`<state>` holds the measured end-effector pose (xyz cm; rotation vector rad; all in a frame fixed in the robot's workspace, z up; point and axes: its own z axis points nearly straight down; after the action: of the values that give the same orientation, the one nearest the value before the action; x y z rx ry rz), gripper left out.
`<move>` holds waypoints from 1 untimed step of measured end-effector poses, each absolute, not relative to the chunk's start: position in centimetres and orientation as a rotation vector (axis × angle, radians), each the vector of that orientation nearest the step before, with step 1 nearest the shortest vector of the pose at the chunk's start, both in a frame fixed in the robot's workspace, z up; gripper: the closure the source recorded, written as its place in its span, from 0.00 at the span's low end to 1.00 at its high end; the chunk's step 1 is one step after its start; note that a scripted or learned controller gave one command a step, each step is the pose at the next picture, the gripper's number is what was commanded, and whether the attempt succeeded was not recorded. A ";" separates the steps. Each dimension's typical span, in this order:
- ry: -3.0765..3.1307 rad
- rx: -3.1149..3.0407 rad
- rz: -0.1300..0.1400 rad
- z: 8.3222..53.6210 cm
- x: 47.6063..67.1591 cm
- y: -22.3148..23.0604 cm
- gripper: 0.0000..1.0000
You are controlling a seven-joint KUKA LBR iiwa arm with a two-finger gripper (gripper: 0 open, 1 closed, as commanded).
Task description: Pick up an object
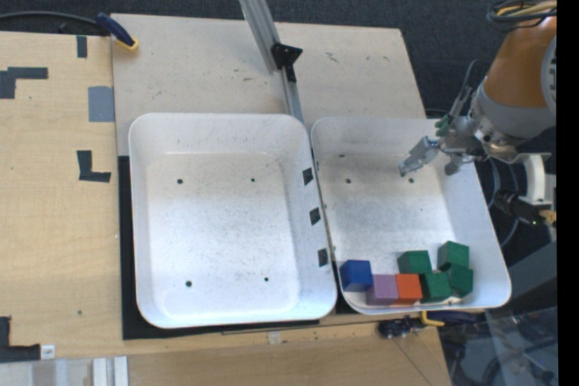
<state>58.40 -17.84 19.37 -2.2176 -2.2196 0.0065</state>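
From my feed, the left bin [217, 221] sits on the counter [54, 194] with nothing but specks on its floor. Just beside it, the right bin [389, 203] holds the blocks, bunched against its near wall: a blue block [355, 274], then a purple block [385, 287] touching an orange block [409, 287], then a cluster of green blocks [441, 270]. Well apart from them, the hand [418, 158] hangs over the bin's far right part; I cannot tell its state.

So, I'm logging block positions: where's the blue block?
The blue block sits in the right bin, at its near left corner, just left of the purple block.
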 end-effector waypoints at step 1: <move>-2.218 -2.218 0.007 14.7 58.0 -18.5 0.00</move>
<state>57.99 -18.48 14.66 -2.2178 -2.2182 0.0074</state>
